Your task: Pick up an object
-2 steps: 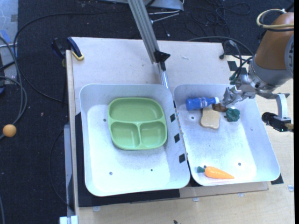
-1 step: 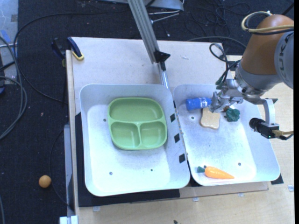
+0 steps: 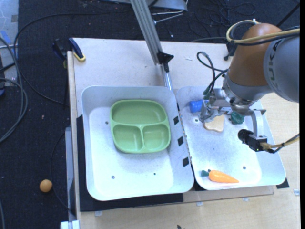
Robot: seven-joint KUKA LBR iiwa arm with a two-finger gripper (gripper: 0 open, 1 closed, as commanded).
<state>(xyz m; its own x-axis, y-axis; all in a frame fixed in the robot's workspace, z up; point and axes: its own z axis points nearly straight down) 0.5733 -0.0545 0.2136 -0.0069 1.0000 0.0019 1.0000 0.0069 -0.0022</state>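
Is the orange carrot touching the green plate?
Apart. The camera view shows the carrot in the right bin and the green plate in the left bin.

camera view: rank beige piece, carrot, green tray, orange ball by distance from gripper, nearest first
1. beige piece, right bin, right at the gripper.
2. carrot, same bin, near front edge.
3. green tray, left bin.
4. orange ball, on the floor, far left.

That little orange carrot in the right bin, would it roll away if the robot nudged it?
Probably somewhat. The carrot looks rounded and tapered, so it would likely roll in a curve, not straight. It lies near the bin's front rim, which should stop it. Its smooth, plastic-looking surface may slip between fingers.
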